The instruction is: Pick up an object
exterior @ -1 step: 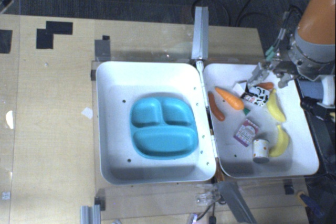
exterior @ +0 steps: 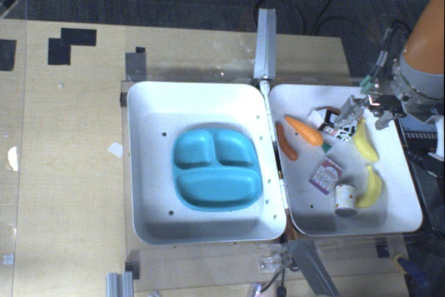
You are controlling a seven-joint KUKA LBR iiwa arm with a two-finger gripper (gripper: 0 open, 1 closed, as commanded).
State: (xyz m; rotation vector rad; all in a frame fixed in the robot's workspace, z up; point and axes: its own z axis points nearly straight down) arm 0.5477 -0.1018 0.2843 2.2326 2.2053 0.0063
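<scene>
You're looking at a sky-blue divided plate in a white bin, an orange carrot, two yellow bananas, and a purple-patterned packet.

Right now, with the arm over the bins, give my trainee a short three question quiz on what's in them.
1. True or false: the blue divided plate lies in the left bin.
2. How many bananas are in the right bin?
3. Which object lies nearest the divider between the bins? A) small can B) red sausage-shaped toy C) purple packet

Key
1. True.
2. Two: one banana just below the end effector, another banana lower down beside the small can.
3. B; it lies left of the carrot.
</scene>
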